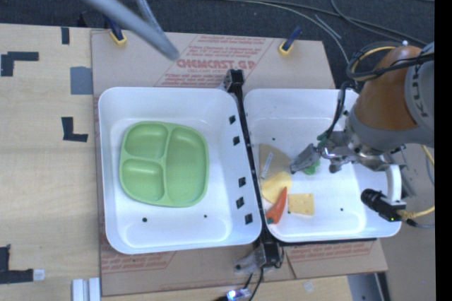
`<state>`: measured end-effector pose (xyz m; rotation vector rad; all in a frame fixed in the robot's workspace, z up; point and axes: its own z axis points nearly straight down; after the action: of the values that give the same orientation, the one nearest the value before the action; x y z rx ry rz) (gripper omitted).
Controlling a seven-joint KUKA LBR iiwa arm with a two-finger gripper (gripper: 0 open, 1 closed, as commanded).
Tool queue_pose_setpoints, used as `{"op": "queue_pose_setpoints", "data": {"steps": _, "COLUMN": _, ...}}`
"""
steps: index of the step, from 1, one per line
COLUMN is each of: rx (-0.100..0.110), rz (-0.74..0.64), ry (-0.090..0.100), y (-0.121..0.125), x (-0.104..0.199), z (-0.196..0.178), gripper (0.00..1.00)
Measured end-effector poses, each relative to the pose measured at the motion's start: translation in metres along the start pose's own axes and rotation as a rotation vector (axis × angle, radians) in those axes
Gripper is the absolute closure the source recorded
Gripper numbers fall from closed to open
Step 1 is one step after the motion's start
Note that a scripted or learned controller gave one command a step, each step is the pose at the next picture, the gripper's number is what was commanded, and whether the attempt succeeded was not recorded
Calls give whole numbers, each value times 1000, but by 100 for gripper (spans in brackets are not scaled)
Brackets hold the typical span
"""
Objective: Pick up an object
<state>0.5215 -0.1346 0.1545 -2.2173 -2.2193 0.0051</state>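
Two white bins sit side by side: the left bin holds one green divided plate; the right bin holds one yellow sponge square, one orange carrot and one pale yellow piece. The gripper hovers over the right bin, finger state indiscernible. Cardboard reads "CHEMCAST GP".

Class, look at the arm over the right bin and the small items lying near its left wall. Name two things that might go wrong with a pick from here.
1. The yellow wedge-shaped piece, the orange carrot-like stick and the square yellow cracker-like block lie close together, so the gripper may nudge or snag a neighbour.
2. They sit against the black divider of the right white bin, leaving little room there.
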Motion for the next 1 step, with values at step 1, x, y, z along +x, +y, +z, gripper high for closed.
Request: {"op": "queue_pose_setpoints", "data": {"steps": 1, "rx": 1, "rz": 1, "ry": 0, "y": -11, "x": -2, "z": 58, "gripper": 0}}
